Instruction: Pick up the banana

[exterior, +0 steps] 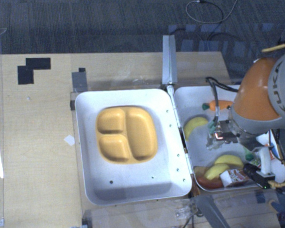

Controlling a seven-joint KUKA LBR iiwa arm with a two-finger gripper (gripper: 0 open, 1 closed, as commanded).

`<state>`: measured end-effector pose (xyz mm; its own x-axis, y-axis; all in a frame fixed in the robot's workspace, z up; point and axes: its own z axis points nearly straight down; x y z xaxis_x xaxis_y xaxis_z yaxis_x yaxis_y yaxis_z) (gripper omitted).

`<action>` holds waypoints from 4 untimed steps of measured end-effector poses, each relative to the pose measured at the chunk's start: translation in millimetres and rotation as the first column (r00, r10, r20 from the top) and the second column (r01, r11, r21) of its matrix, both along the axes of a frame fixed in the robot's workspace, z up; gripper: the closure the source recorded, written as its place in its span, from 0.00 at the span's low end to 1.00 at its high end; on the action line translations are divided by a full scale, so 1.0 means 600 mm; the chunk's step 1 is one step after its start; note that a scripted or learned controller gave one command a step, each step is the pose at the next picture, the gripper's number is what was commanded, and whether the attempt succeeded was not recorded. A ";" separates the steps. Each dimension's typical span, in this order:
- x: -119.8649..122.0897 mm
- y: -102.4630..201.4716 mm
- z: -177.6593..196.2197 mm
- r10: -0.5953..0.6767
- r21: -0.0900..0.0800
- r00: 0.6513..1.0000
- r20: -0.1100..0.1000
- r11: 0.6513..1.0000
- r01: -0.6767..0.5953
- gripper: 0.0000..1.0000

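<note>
Bench top of pale wood (pixel 32 143), black tape shapes (pixel 32 69) stuck on its far left part, dark carpet floor (pixel 101 16) beyond it with a thin cable (pixel 206 9) looping on it. Two shallow white bins sit side by side, touching along a shared edge, with a metal post (pixel 168 60) at the far end of that seam. Left bin (pixel 133 189) holds a yellow divided plate (pixel 127 134), three compartments, lying flat near the bin's middle. Right bin (pixel 190 95) is the cluttered one, and my arm (pixel 263 97) comes in over it from the right, orange band on top. Task thing: greenish banana (pixel 194 125), short, curved, pale yellow going green toward its left tip, lying on the bin floor close to the left wall, apart from the other items. More of the same fruit: yellow banana pair (pixel 227 159), brighter, lying close together toward the near edge, just above a red item (pixel 208 182) and beside a white-and-red packet (pixel 234 177). Orange item (pixel 219 103) at the far side, partly hidden by my wrist. Small green piece (pixel 250 154) near the right wall. My gripper (pixel 219 136) hangs over bare bin floor between the greenish banana and the yellow banana pair, near both, touching neither as far as I can see. Open or closed: cannot tell from this angle, the metal parts blur together.
</note>
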<state>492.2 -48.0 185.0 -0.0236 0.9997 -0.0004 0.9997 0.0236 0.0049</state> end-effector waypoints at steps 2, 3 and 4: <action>0.057 -0.044 0.008 -0.006 -0.001 1.000 -0.001 1.000 0.006 0.00; 0.025 -0.073 -0.159 0.098 -0.002 0.995 0.008 0.995 -0.098 0.00; 0.201 -0.087 -0.160 0.186 -0.004 0.982 0.008 0.983 -0.186 0.00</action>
<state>612.7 -100.1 89.1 -0.2092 0.9779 -0.0047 0.9778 0.2093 0.0131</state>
